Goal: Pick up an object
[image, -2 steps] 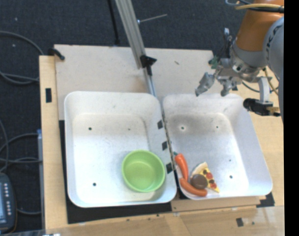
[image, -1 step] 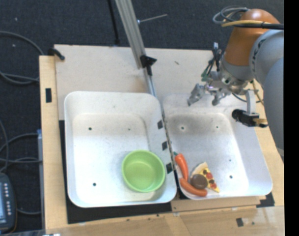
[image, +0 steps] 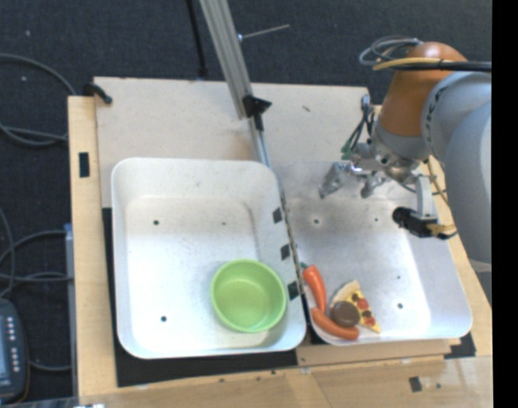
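In the right bin (image: pixel 429 291), near its front left corner, lies a small pile of toy food. It holds an orange carrot (image: pixel 315 284), a red-orange sausage (image: pixel 333 325), a pizza slice (image: pixel 361 301) and a brown round piece (image: pixel 344 314). My gripper (image: pixel 347 185) hovers over the back of the same bin, well behind the pile. Its two grey fingers (image: pixel 329 181) stand spread apart, open, with nothing between them. The grey arm with its orange band (image: pixel 407 100) comes in from the right.
A green bowl (image: pixel 248 294) sits in the left bin (image: pixel 156 228) toward its front right. A slanted metal pole (image: pixel 233 49) rises behind the bins. The wall between the bins (image: pixel 286 228) runs just left of the toy food.
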